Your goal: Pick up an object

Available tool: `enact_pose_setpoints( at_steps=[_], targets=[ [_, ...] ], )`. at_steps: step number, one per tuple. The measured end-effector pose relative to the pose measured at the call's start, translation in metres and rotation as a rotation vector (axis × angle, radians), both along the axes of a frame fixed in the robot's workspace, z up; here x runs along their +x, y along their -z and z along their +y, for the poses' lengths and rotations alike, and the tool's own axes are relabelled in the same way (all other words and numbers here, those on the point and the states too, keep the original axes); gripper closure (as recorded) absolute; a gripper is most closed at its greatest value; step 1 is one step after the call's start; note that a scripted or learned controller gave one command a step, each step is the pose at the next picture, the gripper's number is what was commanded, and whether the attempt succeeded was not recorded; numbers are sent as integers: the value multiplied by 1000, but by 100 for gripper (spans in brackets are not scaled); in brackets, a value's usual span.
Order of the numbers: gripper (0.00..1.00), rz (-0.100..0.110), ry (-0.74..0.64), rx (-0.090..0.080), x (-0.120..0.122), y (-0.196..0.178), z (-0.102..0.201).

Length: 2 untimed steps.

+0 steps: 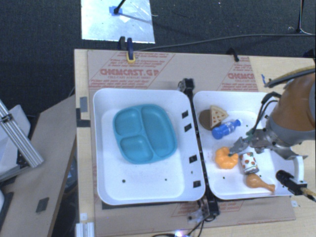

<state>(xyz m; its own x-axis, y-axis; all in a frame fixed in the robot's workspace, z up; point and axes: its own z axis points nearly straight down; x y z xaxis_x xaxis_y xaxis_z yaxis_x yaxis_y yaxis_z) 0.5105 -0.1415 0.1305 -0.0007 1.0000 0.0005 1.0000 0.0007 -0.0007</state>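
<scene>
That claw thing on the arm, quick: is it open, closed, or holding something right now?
Gripper: cannot be told; it sits low in the right bin, just above the orange toy and beside the can.

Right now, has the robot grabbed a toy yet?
Not yet. Done: the gripper has reached the right bin, close above the orange toy and the small can. In hand: nothing visible between its fingers. Left: closing on one toy and lifting it out.

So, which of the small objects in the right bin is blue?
The small bottle, lying between the pizza slice and the orange toy; the can and drumstick aren't blue.
</scene>
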Motion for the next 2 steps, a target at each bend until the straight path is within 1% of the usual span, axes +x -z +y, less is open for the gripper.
enact_pose_setpoints(
  at_steps=[1, 2],
  targets=[
    [100, -5, -1, -1, 2, -13, 0],
    [100, -7, -4, -2, 6, -56, 0]
  ],
)
